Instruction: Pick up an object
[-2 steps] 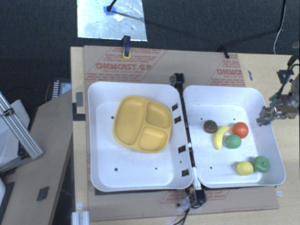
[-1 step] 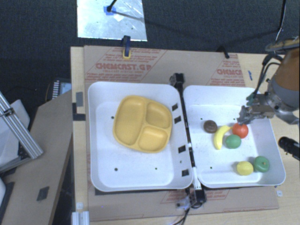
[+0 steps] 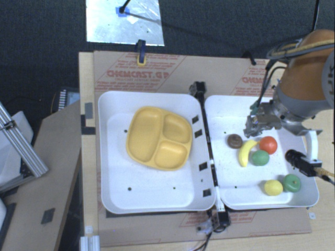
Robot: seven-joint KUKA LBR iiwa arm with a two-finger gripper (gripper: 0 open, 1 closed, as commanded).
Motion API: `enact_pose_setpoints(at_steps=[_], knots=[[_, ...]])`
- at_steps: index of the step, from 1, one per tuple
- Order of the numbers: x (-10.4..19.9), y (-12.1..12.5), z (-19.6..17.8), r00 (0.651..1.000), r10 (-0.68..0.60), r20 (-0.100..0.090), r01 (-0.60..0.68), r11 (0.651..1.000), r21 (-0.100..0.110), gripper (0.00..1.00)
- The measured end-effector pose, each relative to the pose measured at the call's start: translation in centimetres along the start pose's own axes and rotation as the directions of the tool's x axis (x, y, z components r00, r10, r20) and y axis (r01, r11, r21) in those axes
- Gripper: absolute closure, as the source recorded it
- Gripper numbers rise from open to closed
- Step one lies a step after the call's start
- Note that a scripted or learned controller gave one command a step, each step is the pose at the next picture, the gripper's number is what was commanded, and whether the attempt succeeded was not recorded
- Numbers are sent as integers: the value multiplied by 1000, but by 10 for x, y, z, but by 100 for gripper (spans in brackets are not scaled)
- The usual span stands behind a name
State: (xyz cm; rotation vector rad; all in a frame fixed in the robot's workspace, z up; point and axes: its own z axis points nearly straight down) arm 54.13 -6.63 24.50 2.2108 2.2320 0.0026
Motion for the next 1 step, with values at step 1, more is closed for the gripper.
enact_pose_setpoints(at_steps=[1], knots=[[46,9,13,1000,0,0,0,1000,1,100]])
